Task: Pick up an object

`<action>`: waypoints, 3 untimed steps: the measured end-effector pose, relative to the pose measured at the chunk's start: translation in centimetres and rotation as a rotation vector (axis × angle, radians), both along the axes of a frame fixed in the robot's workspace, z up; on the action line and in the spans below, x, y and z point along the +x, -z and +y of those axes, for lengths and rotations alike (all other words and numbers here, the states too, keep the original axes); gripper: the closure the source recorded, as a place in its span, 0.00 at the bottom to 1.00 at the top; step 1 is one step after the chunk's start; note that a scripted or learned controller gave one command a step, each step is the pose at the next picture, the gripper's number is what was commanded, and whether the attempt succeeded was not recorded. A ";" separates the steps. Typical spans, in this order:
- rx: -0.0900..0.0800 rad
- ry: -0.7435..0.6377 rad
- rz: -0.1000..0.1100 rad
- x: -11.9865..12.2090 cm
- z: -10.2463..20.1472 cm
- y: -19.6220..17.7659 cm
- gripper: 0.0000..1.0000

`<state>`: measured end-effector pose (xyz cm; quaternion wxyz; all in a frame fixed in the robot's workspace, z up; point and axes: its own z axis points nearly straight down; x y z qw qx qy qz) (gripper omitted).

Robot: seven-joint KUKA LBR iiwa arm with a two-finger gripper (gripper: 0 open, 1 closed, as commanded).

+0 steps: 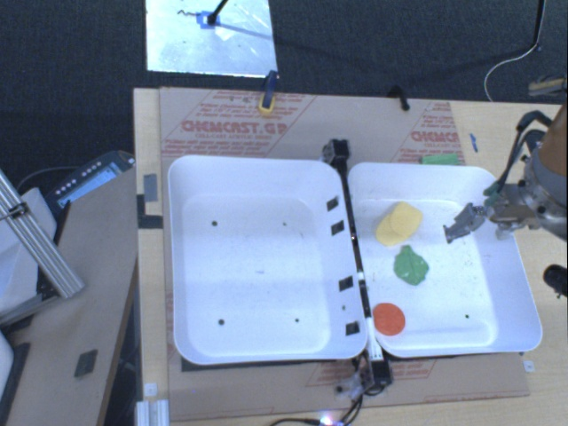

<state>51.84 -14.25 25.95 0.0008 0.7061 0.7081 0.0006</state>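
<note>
Bench (151, 264) under printed cardboard sheet (240, 124): yellow-and-blue clamp (267, 98) on the sheet's far edge, reflective metal plate (210, 23) beyond it, grey keypad device (89, 176) to its left.

From my remote seat I see my arm (548, 171) as a grey, rounded body with an orange band above the wrist. A dark cable loops along it. Its gripper (461, 224) is dull grey metal, angular, ending in slim fingers.
</note>
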 end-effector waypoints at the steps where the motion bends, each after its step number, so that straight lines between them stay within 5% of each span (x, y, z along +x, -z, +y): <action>1: 0.000 -0.003 -0.003 0.1 0.0 -1.1 1.00; 2: -0.003 -0.007 -0.016 7.5 3.3 -11.3 1.00; 3: 0.000 -0.007 -0.010 10.1 7.5 -17.7 1.00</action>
